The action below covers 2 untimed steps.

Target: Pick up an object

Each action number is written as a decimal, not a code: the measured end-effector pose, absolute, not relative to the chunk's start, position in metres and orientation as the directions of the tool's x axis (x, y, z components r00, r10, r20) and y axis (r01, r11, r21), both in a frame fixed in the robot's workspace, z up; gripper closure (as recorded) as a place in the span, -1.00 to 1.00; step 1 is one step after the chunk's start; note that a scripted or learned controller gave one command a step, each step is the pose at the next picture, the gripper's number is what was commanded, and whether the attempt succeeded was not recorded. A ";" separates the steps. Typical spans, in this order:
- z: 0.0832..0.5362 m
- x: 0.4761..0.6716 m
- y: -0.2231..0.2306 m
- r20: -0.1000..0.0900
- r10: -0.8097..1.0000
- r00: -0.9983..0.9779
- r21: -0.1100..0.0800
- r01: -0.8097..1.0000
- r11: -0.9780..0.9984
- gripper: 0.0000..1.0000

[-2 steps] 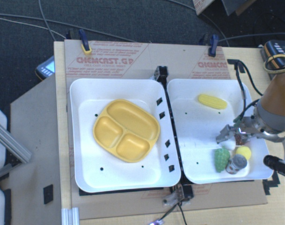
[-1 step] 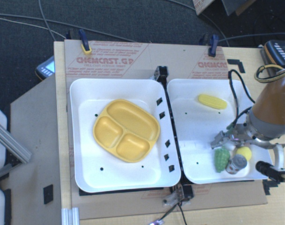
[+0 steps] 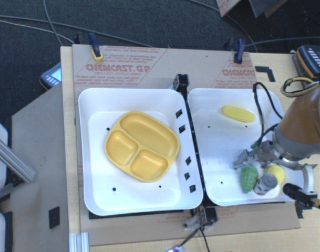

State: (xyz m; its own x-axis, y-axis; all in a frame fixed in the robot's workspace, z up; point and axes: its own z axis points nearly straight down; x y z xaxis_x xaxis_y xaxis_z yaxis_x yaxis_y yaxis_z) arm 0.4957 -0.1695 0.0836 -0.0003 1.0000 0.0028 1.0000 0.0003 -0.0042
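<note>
We hover our tool [image 3: 247,159] just above the green toy [image 3: 248,178], ready to grab it, though we cannot tell its state.

You are looking at a robot lab: two white bins [image 3: 89,156] sit on a board [image 3: 123,67] held by clamps [image 3: 95,49], with loose cables [image 3: 49,14] on dark carpet [image 3: 23,56] and a robot arm [image 3: 301,125].

The arm [image 3: 307,125] is cut off by the right edge. The claw [image 3: 253,160] is too small to read, and it partly hides the yellow ball [image 3: 276,171].
</note>
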 end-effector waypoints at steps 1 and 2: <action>0.096 0.497 -0.170 0.002 1.000 0.001 0.000 1.000 -0.001 1.00; 0.159 0.494 -0.172 -0.002 1.000 -0.001 0.006 1.000 0.001 1.00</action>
